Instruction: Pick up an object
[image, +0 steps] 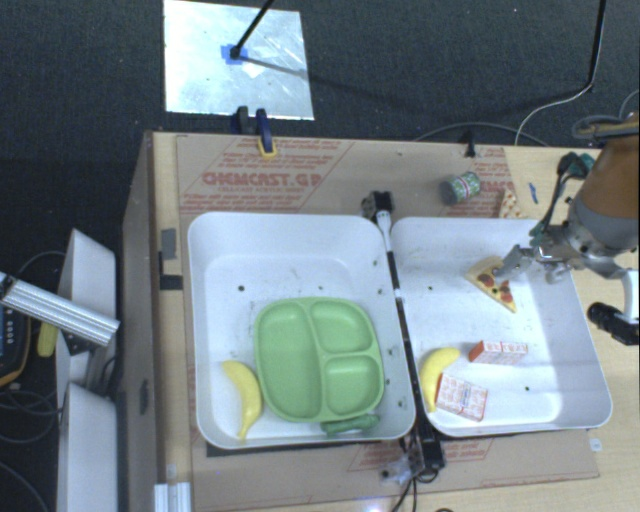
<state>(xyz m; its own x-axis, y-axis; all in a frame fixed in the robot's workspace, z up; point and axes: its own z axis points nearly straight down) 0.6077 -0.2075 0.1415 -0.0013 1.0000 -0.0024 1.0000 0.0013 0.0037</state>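
**White bins, and a pizza slice under the gripper**

White plastic makes up the two bins. In the left bin (215, 250) a green divided plate (320, 360) is seen, with a yellow banana (243, 395) touching its lower left edge. The right bin (570, 330) bears smaller things: a pizza slice (493, 283) near the top, a second banana (434, 371) by the lower left wall, a white and red packet (461, 397) just beside it, and a small red box (498, 350) between the packet and the slice.

The gripper (535, 258) is placed just to the right of the slice, at its upper end. How far it is open cannot be told, and nothing is seen held in it.

The slice is judged to be the thing aimed at. Its long axis runs from the upper left to the lower right, with the narrow tip pointing down and right. It lies flat, so a grasp across the short width is advised, and the descent should be made fully to the bin floor. A thin flat thing can be missed easily, or pushed aside.
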